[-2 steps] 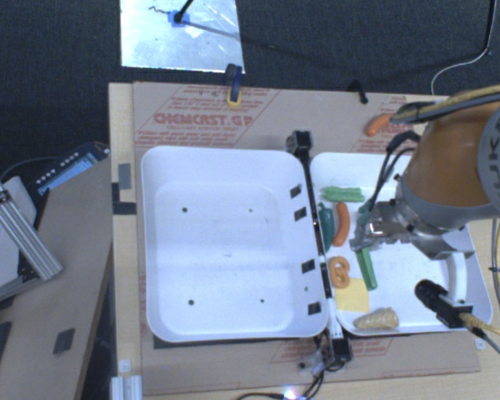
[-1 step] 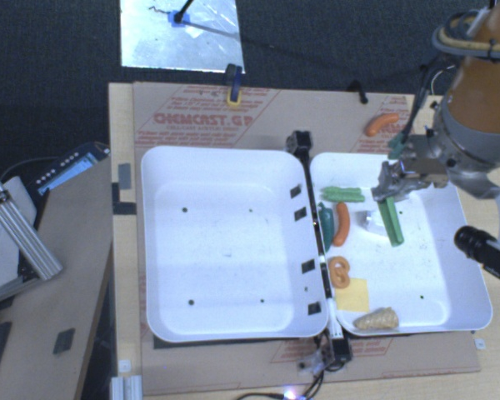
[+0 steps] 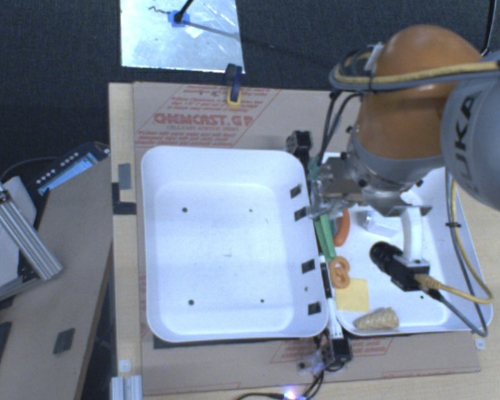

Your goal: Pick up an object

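Over the right bin [image 3: 450,307], the arm [image 3: 417,98] hangs above scattered small items, hiding its jaws; their state cannot be told.

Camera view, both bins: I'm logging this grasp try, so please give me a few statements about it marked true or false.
1. The yellow square lies in the right bin. True.
2. The left bin holds the orange carrot. False: the carrot lies in the right bin.
3. The arm hangs over the right bin. True.
4. The tan cone lies at the right bin's far edge. False: it lies at the near edge.
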`<act>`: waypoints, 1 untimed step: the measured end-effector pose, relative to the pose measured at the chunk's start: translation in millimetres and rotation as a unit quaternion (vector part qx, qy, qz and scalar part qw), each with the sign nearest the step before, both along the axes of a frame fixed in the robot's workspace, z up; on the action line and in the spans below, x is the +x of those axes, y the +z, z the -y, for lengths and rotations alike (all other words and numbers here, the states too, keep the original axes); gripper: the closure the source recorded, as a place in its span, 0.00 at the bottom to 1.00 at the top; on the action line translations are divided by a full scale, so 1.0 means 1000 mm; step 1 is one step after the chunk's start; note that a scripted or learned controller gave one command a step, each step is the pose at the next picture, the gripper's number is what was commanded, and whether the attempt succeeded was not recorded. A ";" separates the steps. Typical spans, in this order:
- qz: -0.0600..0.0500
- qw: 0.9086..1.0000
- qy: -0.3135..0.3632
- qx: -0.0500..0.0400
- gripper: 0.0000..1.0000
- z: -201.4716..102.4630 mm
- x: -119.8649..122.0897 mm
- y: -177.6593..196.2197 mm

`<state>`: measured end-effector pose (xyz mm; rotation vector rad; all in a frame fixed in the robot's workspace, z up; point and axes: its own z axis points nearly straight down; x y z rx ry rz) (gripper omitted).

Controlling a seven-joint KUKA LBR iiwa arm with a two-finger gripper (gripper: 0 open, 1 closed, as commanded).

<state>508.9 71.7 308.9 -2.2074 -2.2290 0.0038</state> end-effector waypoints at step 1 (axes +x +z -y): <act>0.005 1.000 -0.002 0.000 1.00 0.007 -0.022 0.043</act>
